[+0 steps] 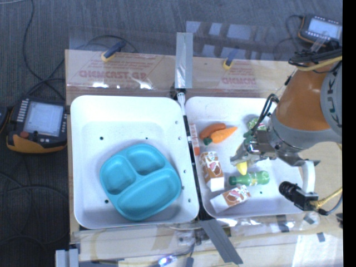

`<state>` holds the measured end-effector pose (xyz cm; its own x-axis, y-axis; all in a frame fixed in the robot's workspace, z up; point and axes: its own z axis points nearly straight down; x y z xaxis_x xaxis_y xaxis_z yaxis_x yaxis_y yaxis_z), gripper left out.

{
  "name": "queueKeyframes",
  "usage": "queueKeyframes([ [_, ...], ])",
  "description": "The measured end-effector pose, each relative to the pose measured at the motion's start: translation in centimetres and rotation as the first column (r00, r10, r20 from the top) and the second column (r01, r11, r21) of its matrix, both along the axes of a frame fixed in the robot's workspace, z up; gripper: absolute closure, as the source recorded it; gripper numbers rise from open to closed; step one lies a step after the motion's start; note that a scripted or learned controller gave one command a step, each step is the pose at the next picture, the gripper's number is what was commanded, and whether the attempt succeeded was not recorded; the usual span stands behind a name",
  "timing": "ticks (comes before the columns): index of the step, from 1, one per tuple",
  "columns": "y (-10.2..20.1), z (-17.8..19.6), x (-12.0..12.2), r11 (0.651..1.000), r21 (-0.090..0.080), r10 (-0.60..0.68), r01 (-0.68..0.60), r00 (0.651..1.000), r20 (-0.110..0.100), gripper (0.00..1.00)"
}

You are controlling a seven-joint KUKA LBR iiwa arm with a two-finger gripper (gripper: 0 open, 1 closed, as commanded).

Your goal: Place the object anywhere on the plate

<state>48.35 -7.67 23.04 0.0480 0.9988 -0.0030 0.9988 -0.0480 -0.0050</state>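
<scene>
Since the blue plate [141, 179] sits alone in the left bin [89, 115], all the loose stuff is piled in the right bin [222, 105], which makes sense: that's the pick side, and the plate side is the drop side. The gripper [251, 149] is down low among the toys, roughly at the middle of the right bin, with the arm coming in from 3 o'clock. Whether it's clamped on anything or just hanging loose, I honestly can't tell, too much metal and clutter there.

Right around it: a yellow piece [242, 167] just at its 7 o'clock, a green bottle [250, 178] below that, a toy carrot [218, 133] off at 10 o'clock, and two little cartons, the upright carton [212, 169] by the divider and the flat carton [236, 195] near the front wall.

My guess is the object it's after is the yellow piece or the bottle. Nothing's on the plate yet.
</scene>
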Motion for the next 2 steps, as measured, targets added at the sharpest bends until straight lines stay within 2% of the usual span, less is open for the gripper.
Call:
queueKeyframes([
  [1, 6.4, -4.9, -0.1, 0.997, 0.003, 0.076, -0.076, 0.997, -0.001, 1.0],
  [2, 12.9, -4.8, 2.5, 0.906, 0.004, 0.424, -0.424, 0.906, 0.001, 1.0],
])
